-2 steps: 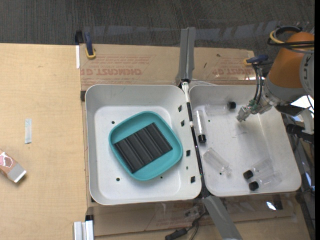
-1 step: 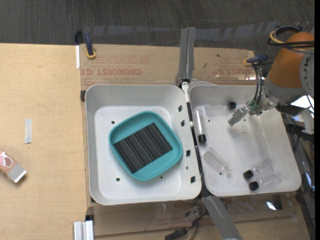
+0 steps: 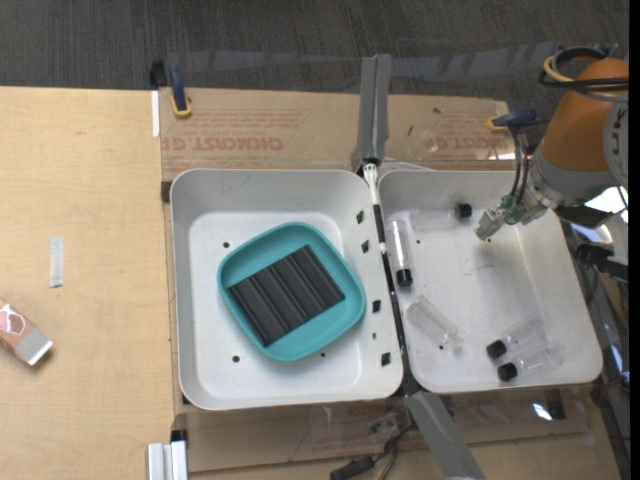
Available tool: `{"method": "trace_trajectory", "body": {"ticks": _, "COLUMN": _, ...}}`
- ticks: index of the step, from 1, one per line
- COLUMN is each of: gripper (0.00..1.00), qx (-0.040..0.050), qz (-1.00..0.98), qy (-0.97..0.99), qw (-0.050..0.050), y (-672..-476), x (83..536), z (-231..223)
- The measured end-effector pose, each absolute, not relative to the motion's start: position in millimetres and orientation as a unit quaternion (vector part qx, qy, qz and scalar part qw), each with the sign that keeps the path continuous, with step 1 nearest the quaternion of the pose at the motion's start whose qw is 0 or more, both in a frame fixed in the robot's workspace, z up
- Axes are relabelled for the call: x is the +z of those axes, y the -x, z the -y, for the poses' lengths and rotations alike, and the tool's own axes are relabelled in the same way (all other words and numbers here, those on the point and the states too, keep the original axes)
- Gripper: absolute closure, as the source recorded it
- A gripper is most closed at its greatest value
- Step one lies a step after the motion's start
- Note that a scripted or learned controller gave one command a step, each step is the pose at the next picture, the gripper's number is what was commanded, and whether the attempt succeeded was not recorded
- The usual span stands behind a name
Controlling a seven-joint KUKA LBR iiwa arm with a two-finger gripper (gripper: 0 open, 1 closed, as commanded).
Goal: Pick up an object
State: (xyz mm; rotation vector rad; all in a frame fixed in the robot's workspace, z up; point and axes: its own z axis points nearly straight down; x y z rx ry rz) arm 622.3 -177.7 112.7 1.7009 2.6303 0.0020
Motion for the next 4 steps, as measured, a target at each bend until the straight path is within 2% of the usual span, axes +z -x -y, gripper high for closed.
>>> {"method": "trace_trajectory", "body": {"ticks": 1, "gripper": 0.00, "qx": 0.0006, "qz": -0.840, "qy": -0.543, "qw": 0.005, "y": -622.3, "x": 113, "z": 178}}
{"method": "trace_trajectory", "body": {"ticks": 2, "gripper": 0.00, "qx": -0.0002, "qz": -0.844, "qy": -0.537, "qw": 0.000, "y": -562.4, "x": 92, "z": 196}}
{"method": "trace_trajectory", "body": {"ticks": 3, "gripper": 0.00, "qx": -0.0002, "qz": -0.844, "qy": -0.536, "qw": 0.000, "y": -543.6, "x": 91, "z": 109}}
{"method": "trace_trajectory", "body": {"ticks": 4, "gripper": 1.00, "qx": -0.0002, "qz": -0.843, "qy": -0.537, "qw": 0.000, "y": -543.7, "x": 101, "z": 110}}
